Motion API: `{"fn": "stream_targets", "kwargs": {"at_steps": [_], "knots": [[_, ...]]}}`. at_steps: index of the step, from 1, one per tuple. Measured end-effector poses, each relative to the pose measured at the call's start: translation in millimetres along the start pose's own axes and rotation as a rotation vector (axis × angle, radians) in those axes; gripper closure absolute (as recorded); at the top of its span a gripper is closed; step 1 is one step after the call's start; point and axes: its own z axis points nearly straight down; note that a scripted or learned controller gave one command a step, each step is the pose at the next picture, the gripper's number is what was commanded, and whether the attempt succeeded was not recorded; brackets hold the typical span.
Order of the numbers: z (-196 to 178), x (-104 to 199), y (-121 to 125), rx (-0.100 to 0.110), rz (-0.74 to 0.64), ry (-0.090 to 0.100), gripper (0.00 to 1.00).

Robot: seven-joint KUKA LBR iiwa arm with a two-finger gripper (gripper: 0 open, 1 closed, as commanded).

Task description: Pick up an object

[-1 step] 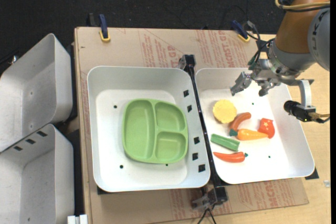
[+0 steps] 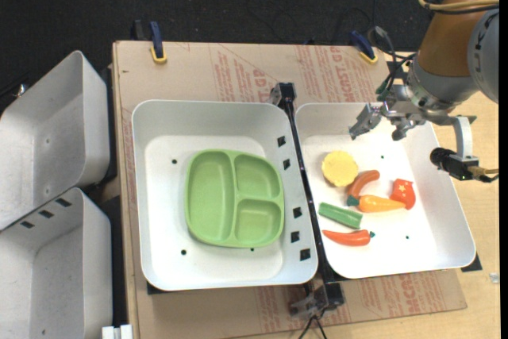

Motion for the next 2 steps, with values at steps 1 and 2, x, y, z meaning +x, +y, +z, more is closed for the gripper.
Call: {"fn": "stream_targets", "kwargs": {"at_steps": [1, 2], "knots": [[64, 0, -1, 0.006, 0.002, 0.0, 0.0], [106, 0, -2, 0.002, 0.002, 0.0, 0.0]]}}
